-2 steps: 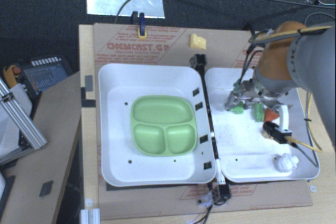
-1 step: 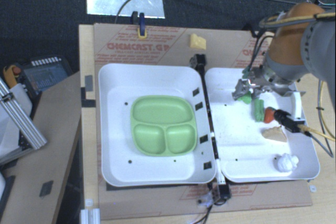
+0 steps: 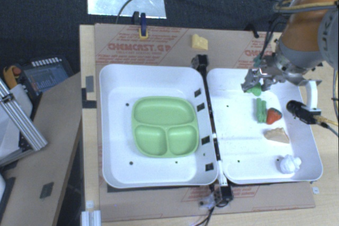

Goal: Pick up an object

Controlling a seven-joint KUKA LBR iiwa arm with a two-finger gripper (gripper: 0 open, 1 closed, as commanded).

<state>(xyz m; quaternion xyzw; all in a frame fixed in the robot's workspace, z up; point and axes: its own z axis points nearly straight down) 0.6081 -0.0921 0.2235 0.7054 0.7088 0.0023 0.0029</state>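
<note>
Pincer (image 3: 256,85) over the right bin (image 3: 238,166), just above a green piece (image 3: 261,110) lying beside a strawberry (image 3: 273,115); I cannot tell its state. Best bet: I centre on the green piece, clear of the berry, then close.

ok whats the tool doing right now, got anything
tool: low over the far end of the right bin, above a green object; grip state cannot be told.

one fixed camera looks down aslant on both bins (image 3: 159,74).
</note>
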